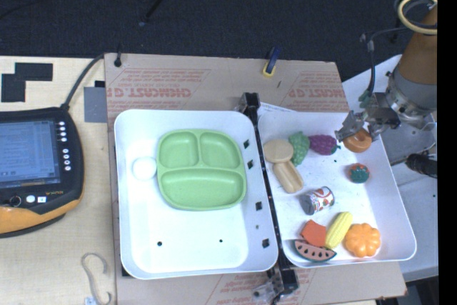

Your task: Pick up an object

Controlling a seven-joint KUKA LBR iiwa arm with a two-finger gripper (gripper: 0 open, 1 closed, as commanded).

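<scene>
One claw: we see the gripper (355,131) at the upper right corner of the right bin (400,225), below the grey arm (414,75) with its orange band.
Claw state: we cannot tell whether it is released or clenched; the tip is small and dark against the bin wall.
Nearest thing: an orange round object (358,141) lies directly under the tip, touching it or very close. We cannot see it held between the claw's parts, so we do not call it grasped.
Near neighbours: a purple grape bunch (323,144) just beside on the left, and a small red-green ball (358,172) a little below.
Further in this bin: a green vegetable (299,147), a beige mushroom (283,163), a small can (318,200), a yellow corn (338,228), an orange pumpkin (361,240), a watermelon slice (314,251).
Left bin (143,239): it bears a green divided plate (201,169) and a white disc (144,168).
Step in hand: we judge it as the grasp attempt on the orange round object.
Next move: it calls for a firm closing and then a straight lift, clear of the bin wall.
Writing: the cardboard (178,86) under the bins has red printed letters, upside down and not clearly readable. The tablet (36,161) screen is too small to read.
</scene>
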